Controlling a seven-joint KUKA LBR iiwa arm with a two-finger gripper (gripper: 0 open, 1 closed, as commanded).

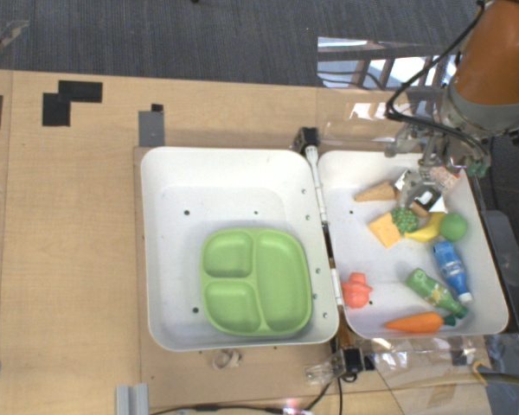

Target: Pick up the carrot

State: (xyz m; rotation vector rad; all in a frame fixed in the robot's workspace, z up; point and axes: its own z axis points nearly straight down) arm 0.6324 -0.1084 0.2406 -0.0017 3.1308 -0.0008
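Hovering claw (422,193) over broccoli (405,220), fingertips indistinct, carrot (413,322) near bin wall

Orange-banded grey arm (493,54), black cables, seemingly metallic tool (424,188).

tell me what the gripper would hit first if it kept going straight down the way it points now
Probably the broccoli or the yellow banana just below the gripper; depth is hard to judge. The carrot lies well off that line, near the bin's front edge.

Two white bins (233,167); one green plate (256,280); one carrot (413,322); two bottles (451,269).
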